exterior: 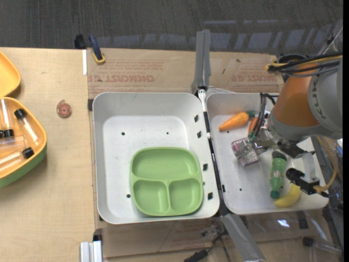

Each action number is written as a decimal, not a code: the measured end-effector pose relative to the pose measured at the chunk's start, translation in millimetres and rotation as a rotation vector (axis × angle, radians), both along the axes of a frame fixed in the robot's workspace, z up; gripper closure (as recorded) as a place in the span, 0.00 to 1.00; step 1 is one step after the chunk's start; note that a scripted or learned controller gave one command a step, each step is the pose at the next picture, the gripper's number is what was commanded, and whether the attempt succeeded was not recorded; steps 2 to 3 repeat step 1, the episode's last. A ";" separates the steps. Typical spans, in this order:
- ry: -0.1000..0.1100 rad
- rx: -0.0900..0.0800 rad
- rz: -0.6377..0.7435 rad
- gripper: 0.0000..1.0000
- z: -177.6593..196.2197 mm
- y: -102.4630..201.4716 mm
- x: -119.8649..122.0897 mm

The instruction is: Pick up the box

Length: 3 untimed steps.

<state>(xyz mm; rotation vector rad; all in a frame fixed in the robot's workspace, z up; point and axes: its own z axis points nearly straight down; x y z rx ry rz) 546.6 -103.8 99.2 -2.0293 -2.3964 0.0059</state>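
Bright, even overhead light; soft shadows inside white bins (pixel 109 162); mild glare, slight softness at edges.

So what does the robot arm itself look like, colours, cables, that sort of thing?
The arm is bulky and rounded, with a grey shell and a wide orange band above the wrist. Yellow and black cables loop along its upper side. The gripper at its end is a darker, metallic-looking assembly, too cluttered here to make out in detail.
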 end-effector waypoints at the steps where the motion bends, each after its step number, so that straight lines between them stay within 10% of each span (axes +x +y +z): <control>1: -0.002 -0.001 -0.176 1.00 91.9 49.2 87.8; 3: -0.002 -0.001 -0.176 1.00 91.9 49.2 87.8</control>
